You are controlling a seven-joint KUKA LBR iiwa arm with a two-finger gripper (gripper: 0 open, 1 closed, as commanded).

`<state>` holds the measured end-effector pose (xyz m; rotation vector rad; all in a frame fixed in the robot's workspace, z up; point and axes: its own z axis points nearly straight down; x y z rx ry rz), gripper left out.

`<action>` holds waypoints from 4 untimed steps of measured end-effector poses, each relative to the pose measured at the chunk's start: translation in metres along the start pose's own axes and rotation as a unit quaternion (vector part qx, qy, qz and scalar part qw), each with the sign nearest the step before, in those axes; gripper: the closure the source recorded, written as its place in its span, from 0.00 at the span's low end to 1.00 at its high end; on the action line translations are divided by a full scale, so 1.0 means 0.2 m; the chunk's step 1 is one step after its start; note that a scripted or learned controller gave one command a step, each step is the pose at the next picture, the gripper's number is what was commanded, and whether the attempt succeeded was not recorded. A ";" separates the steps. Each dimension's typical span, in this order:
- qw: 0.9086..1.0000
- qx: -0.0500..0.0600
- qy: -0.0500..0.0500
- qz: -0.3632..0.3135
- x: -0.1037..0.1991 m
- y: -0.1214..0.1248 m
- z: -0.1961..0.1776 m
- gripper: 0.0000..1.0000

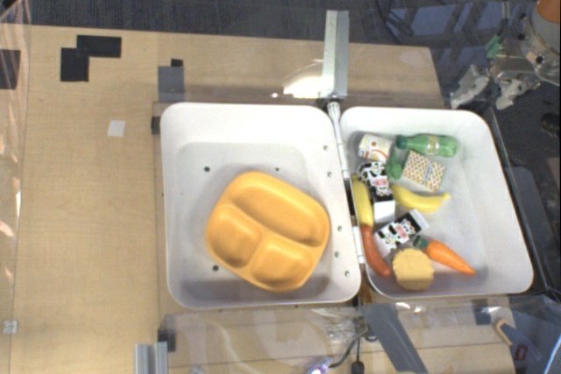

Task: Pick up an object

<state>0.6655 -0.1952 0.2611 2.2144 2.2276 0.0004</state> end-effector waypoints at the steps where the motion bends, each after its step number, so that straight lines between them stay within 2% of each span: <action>1: 0.998 -0.009 -0.003 -0.069 0.04 -0.13 0.78 0.00; 2: 0.998 -0.010 -0.002 -0.064 0.32 -0.47 0.78 0.00; 3: 0.994 -0.014 -0.009 -0.106 0.49 -0.69 0.83 0.00; 4: 0.973 -0.012 -0.005 -0.230 0.40 -0.82 0.85 0.00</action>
